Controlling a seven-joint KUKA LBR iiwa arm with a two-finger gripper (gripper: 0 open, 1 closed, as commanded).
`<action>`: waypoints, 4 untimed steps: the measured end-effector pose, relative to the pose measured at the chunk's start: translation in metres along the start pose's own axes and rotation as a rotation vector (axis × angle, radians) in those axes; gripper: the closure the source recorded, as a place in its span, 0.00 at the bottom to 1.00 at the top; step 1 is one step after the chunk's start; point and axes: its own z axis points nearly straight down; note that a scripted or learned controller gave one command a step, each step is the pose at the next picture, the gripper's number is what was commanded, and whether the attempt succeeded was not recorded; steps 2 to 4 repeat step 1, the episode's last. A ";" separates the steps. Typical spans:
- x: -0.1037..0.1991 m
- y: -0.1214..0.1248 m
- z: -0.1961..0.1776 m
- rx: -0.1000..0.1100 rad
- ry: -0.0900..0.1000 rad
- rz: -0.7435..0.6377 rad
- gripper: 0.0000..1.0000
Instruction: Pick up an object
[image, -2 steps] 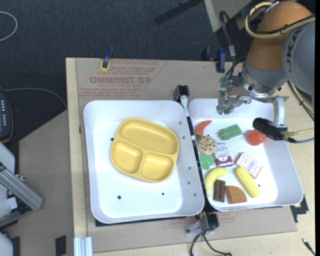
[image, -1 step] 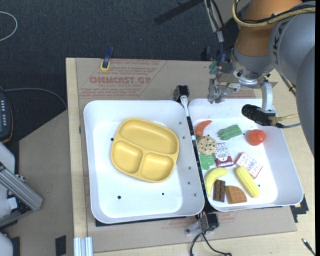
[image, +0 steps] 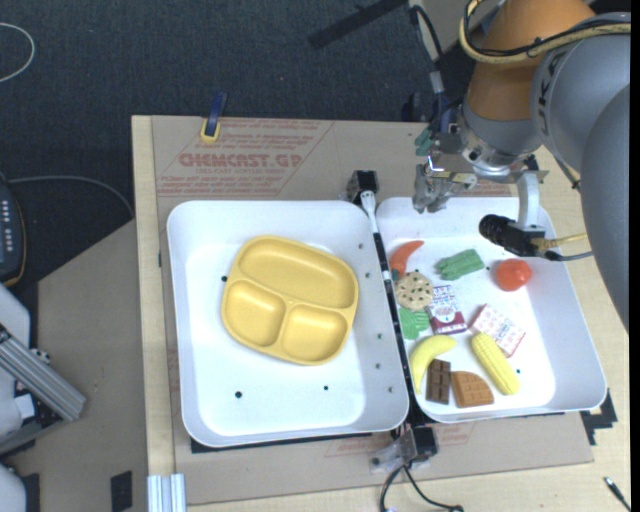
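**Arm above the far rim of the right bin, toys crowded below**

The grey arm with the orange band (image: 520, 70) comes in from the far right, and its gripper (image: 432, 200) hangs over the far left corner of the right white bin (image: 580, 330), above bare floor; nothing lies between the fingers, and whether they stand apart or together cannot be told.

The left white bin (image: 195, 300) holds a yellow three-compartment plastic tray (image: 290, 298), tilted, with open floor all around it, widest at the near side.

The right bin's toys sit packed towards its left and middle. A yellow banana (image: 432, 352) and a yellow corn cob (image: 496, 362) lie near the near rim, beside two brown chocolate pieces (image: 458, 385). Farther back are a green leafy piece (image: 460, 264), a red tomato (image: 513, 274), an orange-red carrot-like piece (image: 403, 254) close against the dividing rims, and a round speckled cookie (image: 413, 291). Bare floor remains along the right rim and far edge.
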 end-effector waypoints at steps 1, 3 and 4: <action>0.000 -0.003 -0.022 -0.008 -0.001 0.000 1.00; 0.000 -0.003 -0.022 -0.008 -0.001 0.000 1.00; 0.000 -0.003 -0.022 -0.008 -0.001 0.000 1.00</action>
